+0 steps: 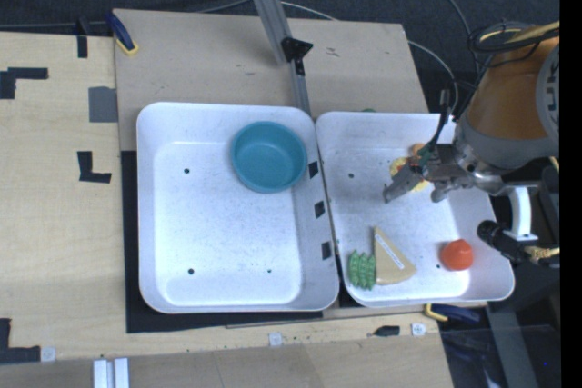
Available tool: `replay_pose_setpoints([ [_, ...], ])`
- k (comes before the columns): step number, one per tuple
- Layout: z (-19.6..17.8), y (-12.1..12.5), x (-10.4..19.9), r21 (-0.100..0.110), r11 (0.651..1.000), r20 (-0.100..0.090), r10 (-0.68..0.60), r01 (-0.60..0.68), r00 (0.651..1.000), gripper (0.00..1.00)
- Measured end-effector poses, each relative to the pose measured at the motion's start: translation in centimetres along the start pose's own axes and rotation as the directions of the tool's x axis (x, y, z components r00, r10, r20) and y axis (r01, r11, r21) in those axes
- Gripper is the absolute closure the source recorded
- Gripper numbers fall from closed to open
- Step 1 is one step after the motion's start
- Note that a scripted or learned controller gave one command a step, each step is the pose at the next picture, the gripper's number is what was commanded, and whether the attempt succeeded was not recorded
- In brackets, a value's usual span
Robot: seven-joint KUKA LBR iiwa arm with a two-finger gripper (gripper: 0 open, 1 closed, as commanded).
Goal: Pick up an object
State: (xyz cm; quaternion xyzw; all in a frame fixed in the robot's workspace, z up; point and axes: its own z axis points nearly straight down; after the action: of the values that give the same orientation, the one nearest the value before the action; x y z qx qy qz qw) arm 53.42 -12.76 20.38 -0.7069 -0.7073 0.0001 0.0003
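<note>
I see the blue bowl [268,156] in the left bin [173,223]. Right of that bowl, in the right bin [364,150], lie a green piece [362,269], a tan wedge [392,258] and an orange object [456,254]. My gripper [420,181] hangs above those, beside a yellow object [406,164]; whether its fingers are spread I cannot tell.

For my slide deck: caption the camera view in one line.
The end effector hovers low in the right white bin near a yellow item; a round blue bowl sits in the left white bin.
</note>
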Motion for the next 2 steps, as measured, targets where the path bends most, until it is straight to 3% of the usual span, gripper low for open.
replay_pose_setpoints([
  [2, 10.1, -0.4, -1.9, 0.004, 1.0, 0.0, 0.001, -0.001, 1.0, 0.0],
])
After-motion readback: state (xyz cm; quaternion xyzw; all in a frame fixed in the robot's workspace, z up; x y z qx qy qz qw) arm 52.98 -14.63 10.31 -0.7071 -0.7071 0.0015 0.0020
